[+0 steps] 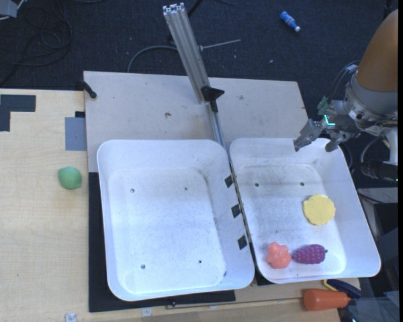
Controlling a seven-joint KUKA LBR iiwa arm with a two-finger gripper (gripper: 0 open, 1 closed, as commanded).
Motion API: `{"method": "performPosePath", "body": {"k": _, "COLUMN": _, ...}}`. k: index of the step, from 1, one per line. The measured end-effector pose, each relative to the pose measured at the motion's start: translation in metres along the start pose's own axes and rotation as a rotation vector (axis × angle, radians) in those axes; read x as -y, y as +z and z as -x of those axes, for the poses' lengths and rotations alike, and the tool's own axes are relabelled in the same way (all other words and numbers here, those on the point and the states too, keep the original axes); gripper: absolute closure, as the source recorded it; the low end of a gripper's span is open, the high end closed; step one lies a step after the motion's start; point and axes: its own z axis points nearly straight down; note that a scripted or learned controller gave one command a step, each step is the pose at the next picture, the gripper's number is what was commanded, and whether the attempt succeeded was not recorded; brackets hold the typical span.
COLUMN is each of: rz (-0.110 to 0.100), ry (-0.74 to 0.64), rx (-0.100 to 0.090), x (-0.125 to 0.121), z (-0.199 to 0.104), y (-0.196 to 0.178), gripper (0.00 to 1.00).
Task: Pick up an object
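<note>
We judge nothing picked yet: our gripper [318, 139] hovers at one o'clock, jaws wide and empty, above the right bin [363, 260], with the yellow disc [319, 209], pink piece [278, 255] and purple grapes [309, 253] lying untouched.

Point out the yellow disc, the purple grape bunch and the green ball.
yellow disc [319, 210]: camera view, the middle of its flat top face.
purple grape bunch [309, 254]: camera view, the middle of the cluster.
green ball [70, 178]: camera view, the centre of the ball.
</note>
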Motion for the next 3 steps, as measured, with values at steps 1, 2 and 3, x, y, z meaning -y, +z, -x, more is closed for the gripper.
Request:
{"method": "performPosePath", "body": {"k": 1, "rz": 0.000, "ry": 0.000, "rx": 0.000, "x": 0.000, "z": 0.000, "y": 0.000, "gripper": 0.00}}
{"method": "performPosePath", "body": {"k": 2, "rz": -0.004, "ry": 0.000, "rx": 0.000, "x": 0.004, "z": 0.005, "y": 0.045, "gripper": 0.00}}
{"method": "performPosePath", "body": {"k": 3, "rz": -0.004, "ry": 0.001, "rx": -0.001, "x": -0.002, "z": -0.002, "y": 0.098, "gripper": 0.00}}
